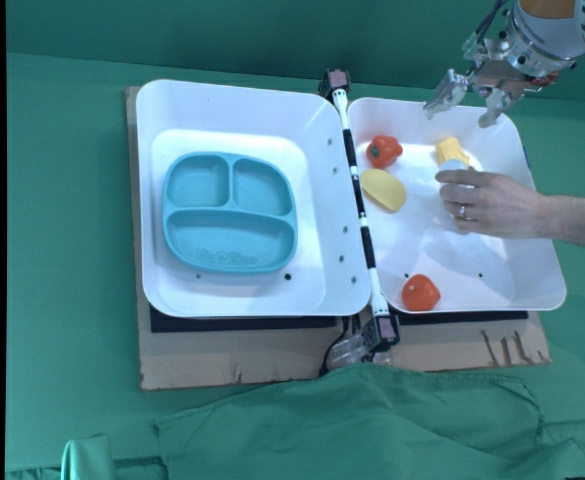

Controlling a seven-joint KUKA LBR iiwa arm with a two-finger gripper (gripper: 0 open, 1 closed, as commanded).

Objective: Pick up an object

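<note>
The right bin point(517, 268) holds a red pepper-like toy point(383, 150), a flat yellow piece point(383, 189), a yellow block point(451, 151) and a red tomato-like toy point(421, 292). My gripper point(467, 101) hangs above the far edge of this bin, open, with nothing between its fingers. It is up and to the right of the yellow block. A person's hand point(492, 203) reaches in from the right and touches the yellow block.
The left bin point(317, 138) holds a teal divided plate point(230, 213). A black-and-white bar point(360, 208) runs between the two bins. Green cloth point(372, 428) lies bunched in front of the bench.
</note>
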